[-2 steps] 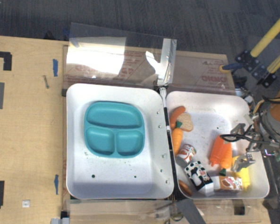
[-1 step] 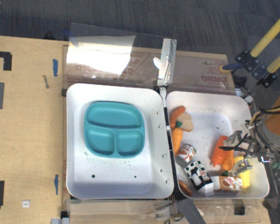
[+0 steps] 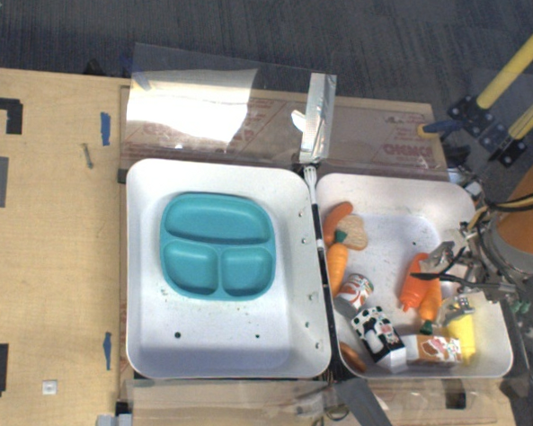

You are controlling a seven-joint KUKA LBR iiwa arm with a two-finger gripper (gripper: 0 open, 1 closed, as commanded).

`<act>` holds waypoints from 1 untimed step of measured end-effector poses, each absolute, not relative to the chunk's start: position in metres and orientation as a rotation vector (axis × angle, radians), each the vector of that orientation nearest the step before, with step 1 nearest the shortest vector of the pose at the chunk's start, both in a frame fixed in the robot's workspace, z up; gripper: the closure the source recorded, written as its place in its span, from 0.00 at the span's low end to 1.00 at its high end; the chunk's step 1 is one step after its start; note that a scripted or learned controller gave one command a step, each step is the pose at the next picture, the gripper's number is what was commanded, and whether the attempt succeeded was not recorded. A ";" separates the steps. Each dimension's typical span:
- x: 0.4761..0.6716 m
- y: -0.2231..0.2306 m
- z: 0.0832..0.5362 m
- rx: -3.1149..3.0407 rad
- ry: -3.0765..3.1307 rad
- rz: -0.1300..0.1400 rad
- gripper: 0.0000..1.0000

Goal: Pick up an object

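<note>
camera view: two shallow white bins sit side by side on a pale wooden desk (image 3: 38,266). the left bin (image 3: 151,336) holds a teal divided plate (image 3: 218,244) with three compartments, lying flat near the bin's middle. the right bin (image 3: 393,202) holds a scatter of toy foods. near its left wall lie an orange carrot (image 3: 336,268), a reddish sausage shape (image 3: 337,214) and a tan heart-shaped cookie (image 3: 352,232), the cookie just beside the carrot's top. lower down are a small can with a red and white label (image 3: 355,290), a black-and-white cow-patterned carton (image 3: 375,330), and a small bottle with an orange label (image 3: 434,349) lying on its side near the front wall. a yellow piece (image 3: 462,333) lies just beside that bottle. an orange bottle-like object (image 3: 417,287) stands toward the right side of the bin.

the arm comes in from the right, its gripper (image 3: 445,264) low over the right bin, touching or just beside the orange object. whether the fingers are released or clenched i cannot tell; they are dark and tangled with cables. a clear plastic sheet (image 3: 200,113) lies behind the bins.
</note>
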State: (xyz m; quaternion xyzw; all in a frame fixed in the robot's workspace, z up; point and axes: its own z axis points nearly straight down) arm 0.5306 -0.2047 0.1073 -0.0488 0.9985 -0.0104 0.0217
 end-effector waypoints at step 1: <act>0.515 -0.208 0.106 0.003 3.085 -0.037 0.00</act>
